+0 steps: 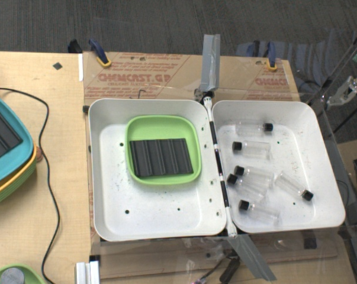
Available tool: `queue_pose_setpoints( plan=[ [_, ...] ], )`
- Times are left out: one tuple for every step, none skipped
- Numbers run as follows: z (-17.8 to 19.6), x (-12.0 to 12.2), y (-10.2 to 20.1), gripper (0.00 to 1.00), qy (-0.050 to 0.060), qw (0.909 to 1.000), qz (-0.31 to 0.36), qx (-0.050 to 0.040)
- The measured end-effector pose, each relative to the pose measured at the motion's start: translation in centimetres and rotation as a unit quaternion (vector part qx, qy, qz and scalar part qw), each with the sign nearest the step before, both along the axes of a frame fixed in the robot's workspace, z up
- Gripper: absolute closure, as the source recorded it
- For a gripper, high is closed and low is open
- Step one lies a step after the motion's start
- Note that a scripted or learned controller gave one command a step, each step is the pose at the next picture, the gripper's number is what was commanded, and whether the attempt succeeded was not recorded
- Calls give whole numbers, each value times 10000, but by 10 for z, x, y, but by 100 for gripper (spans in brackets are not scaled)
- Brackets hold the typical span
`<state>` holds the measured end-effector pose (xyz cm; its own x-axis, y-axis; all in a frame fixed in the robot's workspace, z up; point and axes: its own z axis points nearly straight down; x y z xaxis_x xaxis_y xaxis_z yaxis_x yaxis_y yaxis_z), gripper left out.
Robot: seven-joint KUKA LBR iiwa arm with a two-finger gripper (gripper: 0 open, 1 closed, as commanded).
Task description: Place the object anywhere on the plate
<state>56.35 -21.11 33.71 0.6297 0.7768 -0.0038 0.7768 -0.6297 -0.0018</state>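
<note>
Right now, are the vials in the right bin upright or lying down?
Lying down: the clear vials rest on their sides on the right bin floor, black caps pointing sideways.

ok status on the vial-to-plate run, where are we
Green plate in left bin, carrying dark ribbed insert. Clear vials, black caps, loose in right bin; none on plate. Nothing blocking plate.

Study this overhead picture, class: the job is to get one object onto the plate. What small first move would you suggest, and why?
Probably bring the tool down over one clear vial in the right bin. All the black-capped vials lie there, and the green plate in the left bin holds just a dark ridged insert.
</note>
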Motion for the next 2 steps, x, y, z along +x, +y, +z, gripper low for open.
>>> queue_pose_setpoints(
  plan=[
    [89,3,-1,0,5,9923,-1239,-2],
    [102,40,-10,0,6,9623,-2720,-8]
  ],
)
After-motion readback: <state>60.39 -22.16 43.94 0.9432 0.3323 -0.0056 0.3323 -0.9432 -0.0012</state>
